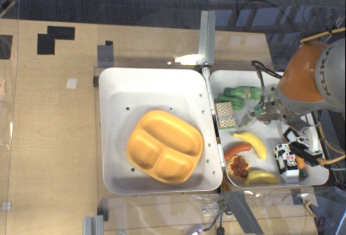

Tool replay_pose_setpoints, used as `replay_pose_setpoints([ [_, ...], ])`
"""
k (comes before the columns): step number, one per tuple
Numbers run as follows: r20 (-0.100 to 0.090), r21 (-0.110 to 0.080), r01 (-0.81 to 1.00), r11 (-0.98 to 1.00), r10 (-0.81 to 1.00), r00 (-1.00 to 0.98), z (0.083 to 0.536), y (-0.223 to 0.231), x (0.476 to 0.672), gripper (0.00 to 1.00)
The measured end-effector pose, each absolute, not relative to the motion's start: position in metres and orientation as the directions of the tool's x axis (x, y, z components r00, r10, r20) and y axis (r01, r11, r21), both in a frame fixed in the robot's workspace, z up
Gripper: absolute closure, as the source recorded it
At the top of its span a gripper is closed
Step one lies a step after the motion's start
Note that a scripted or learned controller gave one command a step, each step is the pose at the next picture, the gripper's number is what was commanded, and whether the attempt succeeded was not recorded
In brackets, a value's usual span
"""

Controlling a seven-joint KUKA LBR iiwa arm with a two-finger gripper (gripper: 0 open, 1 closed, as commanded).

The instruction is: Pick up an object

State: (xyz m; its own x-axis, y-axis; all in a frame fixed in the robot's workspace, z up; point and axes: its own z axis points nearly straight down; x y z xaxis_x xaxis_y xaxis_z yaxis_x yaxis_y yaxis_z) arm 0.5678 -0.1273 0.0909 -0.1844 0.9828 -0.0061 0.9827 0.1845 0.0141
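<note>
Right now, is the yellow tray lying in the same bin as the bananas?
No: the yellow tray lies alone in the left bin, while both bananas are in the right bin.

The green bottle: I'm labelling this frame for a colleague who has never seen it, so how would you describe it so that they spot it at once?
Look at the right bin, the crowded one of the two white bins. At its far end, beside the gripper, the green bottle lies on its side above a small patterned card. It is the one green thing there; the bananas nearer the camera are yellow.
</note>
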Motion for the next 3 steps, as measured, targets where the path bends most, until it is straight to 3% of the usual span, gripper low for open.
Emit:
replay_pose_setpoints([
  [1, 0.001, 0.012, 1.000, -0.026, 1.000, 0.026, 0.090, -0.126, 0.561, 0.00],
  [2, -0.009, 0.019, 0.937, 0.350, 0.937, -0.350, 0.092, -0.097, 0.506, 0.00],
  [3, -0.002, 0.006, 0.999, 0.037, 0.999, -0.037, 0.147, -0.152, 0.555, 0.00],
])
